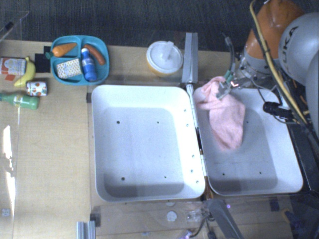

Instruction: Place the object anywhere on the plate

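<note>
Presently listed, right bin [279, 178]: one pink cloth [227, 117], lying crumpled against the bin's upper-left wall, its top corner lifted. Claw [228, 82] — at that raised corner, fingers pinched on the pink cloth. Arm [284, 29] enters from the right, orange band above the wrist. Left bin [144, 143]: white, shallow. Counter [45, 158], upper left — blue divided plate [102, 66] holding toy foods; beside it a banana [26, 73], small can [37, 88], green bottle [20, 100]. White lidded bowl [164, 57] behind the bins.
</note>
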Robot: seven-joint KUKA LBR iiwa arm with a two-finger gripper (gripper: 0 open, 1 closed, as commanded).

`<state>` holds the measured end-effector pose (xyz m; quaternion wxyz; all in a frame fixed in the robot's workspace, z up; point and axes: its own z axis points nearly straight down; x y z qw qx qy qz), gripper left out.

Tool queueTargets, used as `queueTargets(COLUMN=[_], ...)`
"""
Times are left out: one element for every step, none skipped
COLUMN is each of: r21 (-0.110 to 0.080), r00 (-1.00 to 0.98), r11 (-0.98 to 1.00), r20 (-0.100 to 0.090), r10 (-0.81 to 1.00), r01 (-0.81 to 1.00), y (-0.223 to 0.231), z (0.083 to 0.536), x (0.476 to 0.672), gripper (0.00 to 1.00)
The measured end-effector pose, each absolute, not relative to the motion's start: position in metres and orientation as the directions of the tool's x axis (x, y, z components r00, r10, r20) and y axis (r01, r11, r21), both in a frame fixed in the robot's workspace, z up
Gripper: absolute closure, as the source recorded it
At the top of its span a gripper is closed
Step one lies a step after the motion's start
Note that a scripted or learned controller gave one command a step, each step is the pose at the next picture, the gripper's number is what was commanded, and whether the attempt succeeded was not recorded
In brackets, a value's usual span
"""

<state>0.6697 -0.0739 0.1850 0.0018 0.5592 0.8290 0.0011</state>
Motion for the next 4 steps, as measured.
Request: queueTargets(r21=[0.005, 0.004, 0.003, 0.002], r00=[-0.38, -0.714, -0.931, -1.0], r11=[0.38, 0.714, 0.931, 1.0], r20=[-0.003, -0.003, -0.003, -0.003], r10=[0.925, 0.701, 0.366, 0.001], r01=[0.925, 0.701, 0.366, 0.001], y=[-0.072, -0.027, 0.014, 0.068], z=[0.226, 0.23, 0.236, 0.23], x=[0.671, 0.646, 0.629, 0.606], gripper=[1.0, 1.0, 1.0, 1.0])
